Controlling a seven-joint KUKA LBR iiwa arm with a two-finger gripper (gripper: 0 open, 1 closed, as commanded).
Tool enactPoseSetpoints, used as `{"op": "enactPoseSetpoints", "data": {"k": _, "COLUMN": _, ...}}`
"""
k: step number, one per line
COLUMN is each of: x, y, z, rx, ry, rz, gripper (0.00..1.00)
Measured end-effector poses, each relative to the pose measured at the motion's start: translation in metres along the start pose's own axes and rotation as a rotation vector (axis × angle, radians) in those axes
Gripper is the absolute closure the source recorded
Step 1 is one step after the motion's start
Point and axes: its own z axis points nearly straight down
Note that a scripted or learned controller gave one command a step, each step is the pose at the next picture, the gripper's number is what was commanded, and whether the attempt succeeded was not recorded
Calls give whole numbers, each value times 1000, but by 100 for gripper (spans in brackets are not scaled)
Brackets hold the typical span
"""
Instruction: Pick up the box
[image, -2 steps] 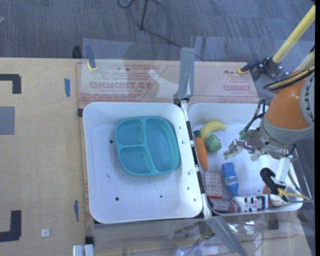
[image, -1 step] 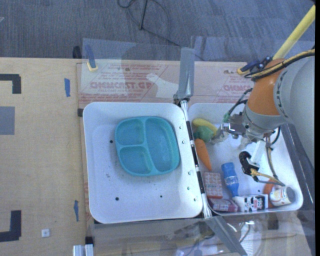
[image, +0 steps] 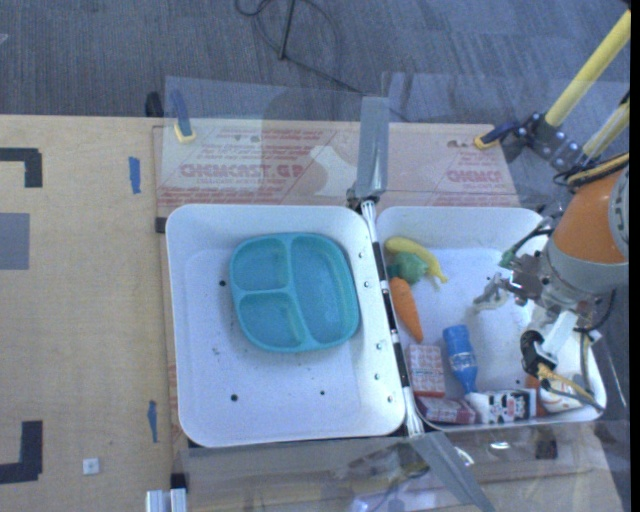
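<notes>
Overhead, the gripper (image: 497, 292) hangs in the right bin (image: 470, 222); its grip can't be told. The box (image: 427, 368) lies by the divider, and nearby clutter risks a wrong grab.

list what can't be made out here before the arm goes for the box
1. Two-finger gripper, camera view: too small and blurred to tell open from shut.
2. Small red-and-white box: print too small to read.
3. White carton along the right white bin's near wall: label blurred, right end hidden by black cabling.
4. Grey arm with orange band: cut off by the right edge.
</notes>
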Motion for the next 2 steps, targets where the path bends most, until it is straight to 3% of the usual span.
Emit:
{"op": "enactPoseSetpoints", "data": {"k": 1, "x": 83, "y": 81, "z": 0, "rx": 15, "ry": -6, "rz": 244, "gripper": 0}}
{"op": "enactPoseSetpoints", "data": {"k": 2, "x": 16, "y": 72, "z": 0, "rx": 5, "ry": 9, "rz": 342, "gripper": 0}}
